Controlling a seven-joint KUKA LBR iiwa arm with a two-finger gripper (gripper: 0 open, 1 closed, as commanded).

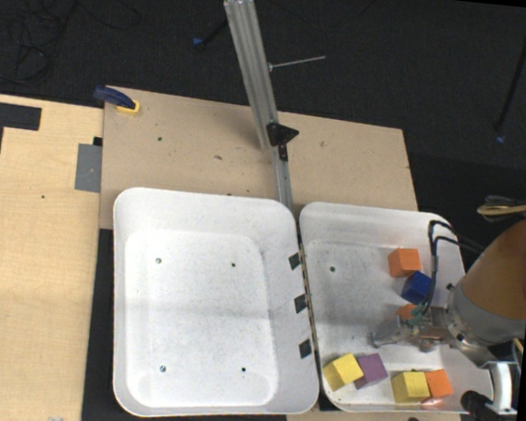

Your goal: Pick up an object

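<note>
Arm reaches in from the right, hand (398, 335) low inside the right bin (352, 253), near its middle right. Cannot tell the hand's state; too small and blurred. Something small and orange-teal sits right at it, unclear whether it is a part or an object.

Blocks all in the right bin: orange (405, 262) and blue (417, 287) just above the hand; yellow (343, 370) touching purple (372, 368) below it; 2nd yellow (409, 387) beside 2nd orange (438, 383) near the front rim. Left bin (150, 211) bare on the counter (204, 151).

Judgement: nothing visibly lifted. Grasp and lift remain.
</note>
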